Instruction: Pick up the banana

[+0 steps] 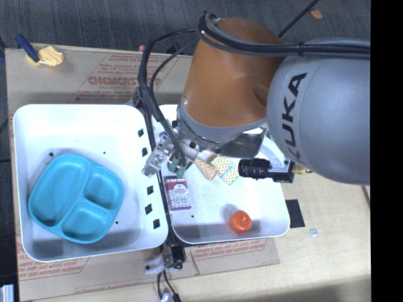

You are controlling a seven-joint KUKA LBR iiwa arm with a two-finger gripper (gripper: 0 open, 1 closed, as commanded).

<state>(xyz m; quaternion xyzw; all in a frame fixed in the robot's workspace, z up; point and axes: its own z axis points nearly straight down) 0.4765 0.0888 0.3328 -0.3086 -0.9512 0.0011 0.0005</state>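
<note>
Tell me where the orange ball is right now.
The orange ball lies in the right bin, near its front edge, to the right of the small red packet and below the arm.

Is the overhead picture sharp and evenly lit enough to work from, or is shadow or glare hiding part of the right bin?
Camera view: focus is fairly sharp across both bins; the arm blocks much of the right bin, and casts shadow on its floor beneath it; soft sheen on the orange band, no harsh glare; the blue tray, small packet and orange ball read clearly.
</note>
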